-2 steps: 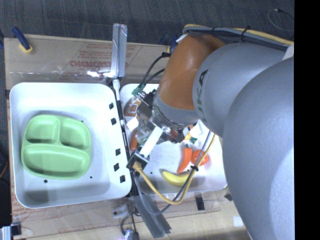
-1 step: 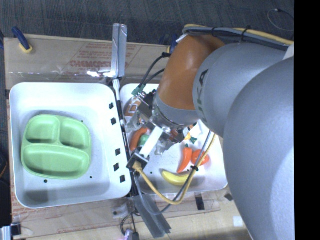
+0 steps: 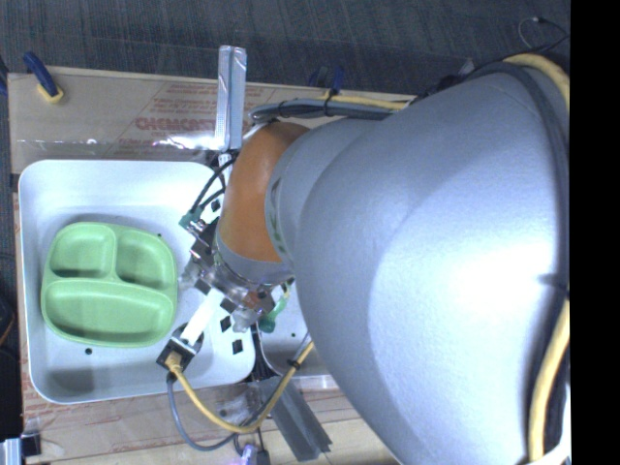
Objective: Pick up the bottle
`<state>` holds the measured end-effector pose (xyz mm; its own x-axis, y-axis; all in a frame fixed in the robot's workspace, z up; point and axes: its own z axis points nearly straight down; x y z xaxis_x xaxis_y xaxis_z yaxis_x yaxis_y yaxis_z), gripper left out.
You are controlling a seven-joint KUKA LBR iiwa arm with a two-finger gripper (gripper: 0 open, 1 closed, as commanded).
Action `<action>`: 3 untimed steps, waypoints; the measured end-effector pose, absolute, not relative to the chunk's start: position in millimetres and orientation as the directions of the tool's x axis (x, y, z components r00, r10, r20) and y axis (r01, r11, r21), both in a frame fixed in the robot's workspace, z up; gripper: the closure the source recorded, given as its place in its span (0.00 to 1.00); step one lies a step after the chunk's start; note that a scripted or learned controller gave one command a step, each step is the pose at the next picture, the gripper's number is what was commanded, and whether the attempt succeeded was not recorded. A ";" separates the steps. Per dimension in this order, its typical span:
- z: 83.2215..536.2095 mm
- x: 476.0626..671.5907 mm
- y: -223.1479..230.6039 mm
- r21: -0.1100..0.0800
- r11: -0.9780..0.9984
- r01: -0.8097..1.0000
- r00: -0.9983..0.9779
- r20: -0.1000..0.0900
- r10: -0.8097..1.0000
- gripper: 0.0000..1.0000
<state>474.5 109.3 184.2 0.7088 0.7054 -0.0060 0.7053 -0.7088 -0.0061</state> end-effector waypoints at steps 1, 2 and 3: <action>251.7 484.1 124.0 -0.003 -0.813 0.583 0.813 -0.002 0.583 0.00; 152.0 474.3 116.6 -0.005 -0.806 0.592 0.806 -0.008 0.593 0.00; 215.2 501.8 138.5 -0.004 -0.806 0.592 0.806 -0.003 0.592 0.00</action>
